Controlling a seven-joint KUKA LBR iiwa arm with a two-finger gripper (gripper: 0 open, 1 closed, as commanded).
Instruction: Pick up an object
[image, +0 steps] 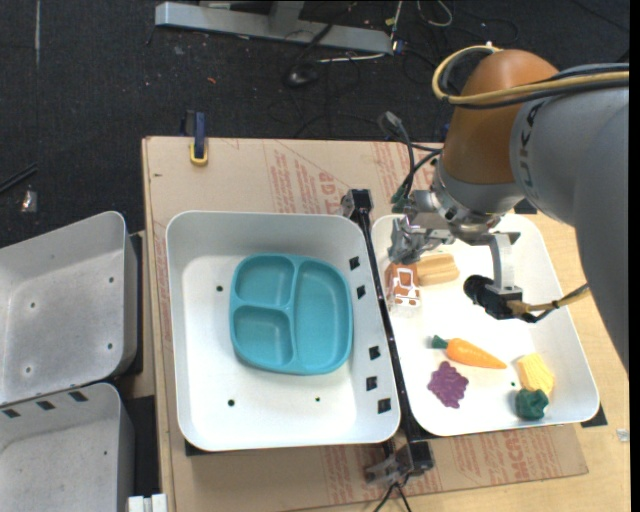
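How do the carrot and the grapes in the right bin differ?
The carrot is orange with a green end; the grapes are purple. The carrot is long and tapered, lying slantwise; the grapes are a rounder, lumpy cluster. The carrot lies farther up the bin, the grapes below it. Both are toy foods lying loose, apart from the end effector.

My arm (590, 120) comes in from the right edge of the frame, a broad grey link crossing the upper right corner. Above my wrist sits the rounded orange band (495, 100), with a yellowish cable (470, 62) looped around its top. Below the band the grey wrist narrows and points down and toward the left. My tool (408, 245) hangs at its end, right of the frame's centre, its metal parts bunched low. From this slant I cannot tell how it is set.
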